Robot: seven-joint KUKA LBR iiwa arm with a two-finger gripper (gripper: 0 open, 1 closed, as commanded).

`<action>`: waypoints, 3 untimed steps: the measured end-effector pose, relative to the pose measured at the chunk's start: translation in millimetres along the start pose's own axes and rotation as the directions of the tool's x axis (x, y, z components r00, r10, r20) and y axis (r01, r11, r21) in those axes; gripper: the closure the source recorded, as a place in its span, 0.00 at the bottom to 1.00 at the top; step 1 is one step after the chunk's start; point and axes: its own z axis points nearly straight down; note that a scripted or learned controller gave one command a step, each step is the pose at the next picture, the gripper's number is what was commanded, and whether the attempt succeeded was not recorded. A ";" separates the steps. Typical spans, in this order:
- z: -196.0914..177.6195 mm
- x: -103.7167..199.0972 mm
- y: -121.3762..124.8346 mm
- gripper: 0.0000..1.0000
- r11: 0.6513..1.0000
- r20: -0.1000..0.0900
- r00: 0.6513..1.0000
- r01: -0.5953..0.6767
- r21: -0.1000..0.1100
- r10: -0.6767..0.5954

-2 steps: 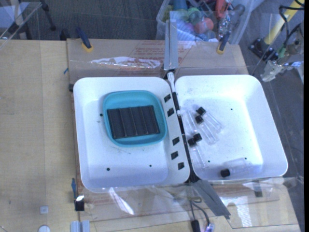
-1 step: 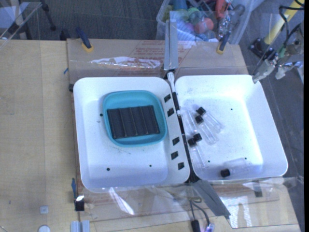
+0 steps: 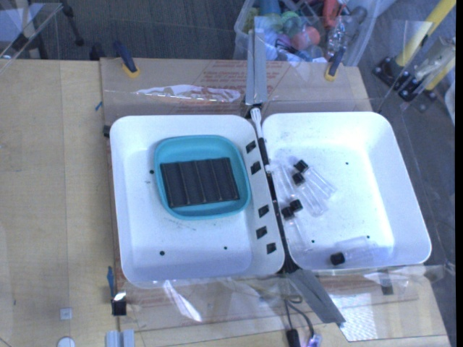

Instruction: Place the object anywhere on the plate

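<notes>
A teal plate (image 3: 165,156) with rounded corners rests in the left bin (image 3: 134,215). A dark ribbed rectangular block (image 3: 199,182) lies flat on the middle of the plate. In the right bin (image 3: 376,165) lie several clear plastic tubes with black caps: a cluster (image 3: 304,186) near the bin's left side and one tube (image 3: 354,253) near its front edge.
A row of small black clips (image 3: 260,201) runs along the divider between the bins. A clear tub of colourful items (image 3: 311,13) stands behind the bins. Wooden bench surface spreads to the left (image 3: 51,194).
</notes>
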 end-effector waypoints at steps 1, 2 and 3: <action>80.5 15.7 1.4 0.00 0.997 -0.002 0.997 -0.074 0.003 0.074; 126.2 1.1 -0.4 0.00 0.996 -0.001 0.996 -0.088 0.004 0.088; 160.0 8.8 0.1 0.00 0.993 -0.002 0.993 -0.115 0.004 0.115</action>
